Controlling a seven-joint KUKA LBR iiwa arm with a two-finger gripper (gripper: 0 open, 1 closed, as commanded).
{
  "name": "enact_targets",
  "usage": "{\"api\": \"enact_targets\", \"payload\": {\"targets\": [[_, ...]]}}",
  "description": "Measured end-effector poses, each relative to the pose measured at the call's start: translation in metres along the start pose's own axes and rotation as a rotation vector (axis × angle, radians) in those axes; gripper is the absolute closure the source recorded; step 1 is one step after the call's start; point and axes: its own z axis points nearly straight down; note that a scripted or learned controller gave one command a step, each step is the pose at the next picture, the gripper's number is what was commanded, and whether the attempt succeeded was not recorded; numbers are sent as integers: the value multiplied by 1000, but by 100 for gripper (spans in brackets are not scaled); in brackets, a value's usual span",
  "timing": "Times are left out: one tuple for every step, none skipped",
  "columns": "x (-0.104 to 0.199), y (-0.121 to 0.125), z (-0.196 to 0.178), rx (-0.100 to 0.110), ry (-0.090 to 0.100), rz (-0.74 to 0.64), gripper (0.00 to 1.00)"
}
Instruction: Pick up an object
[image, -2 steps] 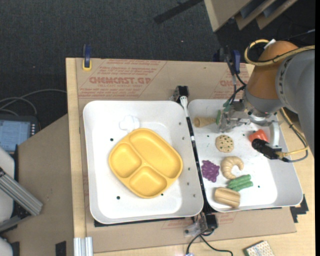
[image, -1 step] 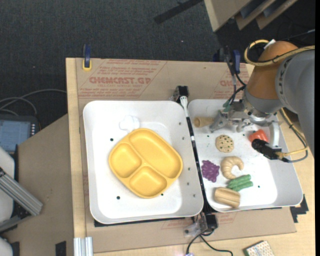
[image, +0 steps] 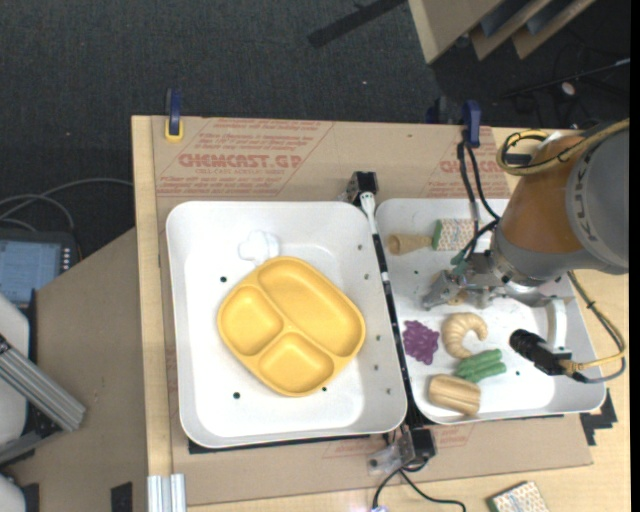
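Observation:
My gripper (image: 450, 290) is low over the right bin (image: 530, 400), near its middle, with the grey and orange arm coming in from the right. Nothing shows in its grasp. Just below it lie a tan croissant (image: 463, 332) and a purple bunch of grapes (image: 420, 340). A green pod-shaped toy (image: 478, 365) and a tan bread roll (image: 455, 394) sit nearer the front edge. At the back of this bin are a small cork-coloured cylinder (image: 407, 243) and a speckled green-and-white block (image: 453, 234).
The left bin (image: 200, 390) holds a yellow three-compartment plate (image: 290, 325) and a small white piece (image: 258, 243) behind it. A black divider strip (image: 385, 290) runs between the bins. Cardboard covers the bench around them.

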Motion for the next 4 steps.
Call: {"api": "enact_targets", "payload": {"targets": [[3, 67, -2, -16, -5, -5, 0], [9, 9, -1, -2, 0, -1, 0], [8, 50, -2, -15, -5, -4, 0], [6, 95, -1, 27, -8, -11, 0]]}}
